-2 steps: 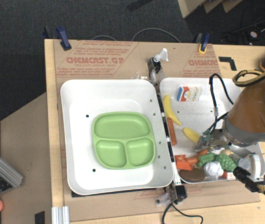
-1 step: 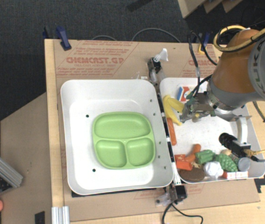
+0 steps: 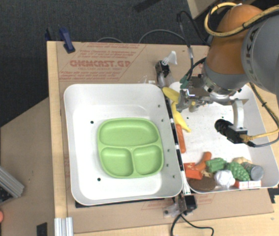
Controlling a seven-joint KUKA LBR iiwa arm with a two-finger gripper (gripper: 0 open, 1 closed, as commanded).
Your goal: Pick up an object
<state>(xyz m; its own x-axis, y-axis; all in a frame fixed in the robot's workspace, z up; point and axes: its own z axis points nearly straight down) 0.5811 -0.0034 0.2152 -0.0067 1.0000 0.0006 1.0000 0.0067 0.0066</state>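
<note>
The yellow banana-shaped toy (image 3: 174,102) lies along the left wall of the right-hand shallow white bin (image 3: 267,154), just to the left of the pincer (image 3: 191,98), which hangs low over that bin's upper left corner. Whether the pincer is released or clenched cannot be told from this angle, since the grey wrist and its cabling cover it, and nothing can be seen between its tips.

Just below the pincer, along the same wall, lies a thin orange carrot-like stick (image 3: 179,134), its upper end close to the banana's lower tip. Farther below, at the bin's near edge, a heap of small things is crowded together: a red-orange piece (image 3: 196,168), a dark brown round piece (image 3: 203,183), green leafy plastic vegetables (image 3: 228,167), a white crumpled lump (image 3: 222,178) and a small grey can (image 3: 255,172). A black camera-like unit (image 3: 228,130) on a white bracket hangs to the pincer's lower right.

To the pincer's left, across the dividing walls, the left-hand white bin (image 3: 80,112) holds a light green three-compartment plastic plate (image 3: 129,146). Both bins rest on a brown cardboard-covered surface (image 3: 105,60) printed with red lettering. A blue clamp (image 3: 66,38) grips that surface's far left corner, well apart from the pincer.
</note>
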